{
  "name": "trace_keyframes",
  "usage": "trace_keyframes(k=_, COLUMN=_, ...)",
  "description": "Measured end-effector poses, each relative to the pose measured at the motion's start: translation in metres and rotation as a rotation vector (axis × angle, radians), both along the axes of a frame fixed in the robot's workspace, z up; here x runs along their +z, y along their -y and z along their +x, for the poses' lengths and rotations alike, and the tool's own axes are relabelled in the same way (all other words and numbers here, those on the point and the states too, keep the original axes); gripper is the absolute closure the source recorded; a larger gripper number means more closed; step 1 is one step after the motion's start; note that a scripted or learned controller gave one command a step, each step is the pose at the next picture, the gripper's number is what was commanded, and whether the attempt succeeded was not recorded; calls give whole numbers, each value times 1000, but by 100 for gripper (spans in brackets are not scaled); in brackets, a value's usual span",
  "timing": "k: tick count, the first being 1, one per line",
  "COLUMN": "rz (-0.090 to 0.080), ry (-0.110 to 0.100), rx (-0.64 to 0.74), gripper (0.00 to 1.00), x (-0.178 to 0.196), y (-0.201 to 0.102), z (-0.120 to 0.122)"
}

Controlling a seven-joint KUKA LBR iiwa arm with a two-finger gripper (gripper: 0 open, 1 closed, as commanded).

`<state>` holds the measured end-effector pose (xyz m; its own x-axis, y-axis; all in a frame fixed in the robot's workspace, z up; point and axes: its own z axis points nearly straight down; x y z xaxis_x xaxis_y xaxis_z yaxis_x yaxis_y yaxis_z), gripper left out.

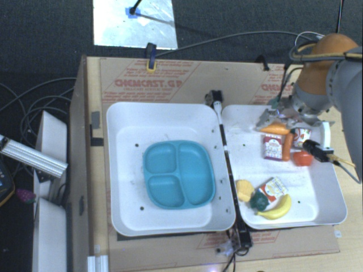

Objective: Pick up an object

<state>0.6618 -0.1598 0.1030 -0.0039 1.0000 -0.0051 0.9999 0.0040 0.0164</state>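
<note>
My gripper (274, 118) hangs low over the far part of the right bin (324, 192), its grey wrist coming in from the upper right. Just below it lies an orange carrot-like piece (276, 128), touching or nearly touching the gripper's tip. A red box (273, 147) sits in front of that, with a red-orange stick (287, 144) and a red tomato-like piece (302, 158) to its right. Nearer the front lie a yellow lump (244, 190), a green pepper (259, 201), a small printed carton (275, 186) and a banana (277, 208).
The left bin (126, 129) holds a blue divided plate (178, 173). A black divider strip (224, 146) runs between the bins. Cables trail from the arm past the right bin's edge. Cardboard lies under both bins.
</note>
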Motion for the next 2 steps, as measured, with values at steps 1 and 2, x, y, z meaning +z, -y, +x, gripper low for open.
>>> trace_keyframes(k=1, rz=1, ry=-3, rx=2, gripper=0, x=-9, y=5, z=11)
trace_keyframes(k=2, rz=-5, ry=5, rx=2, gripper=0, x=-9, y=2, z=7)
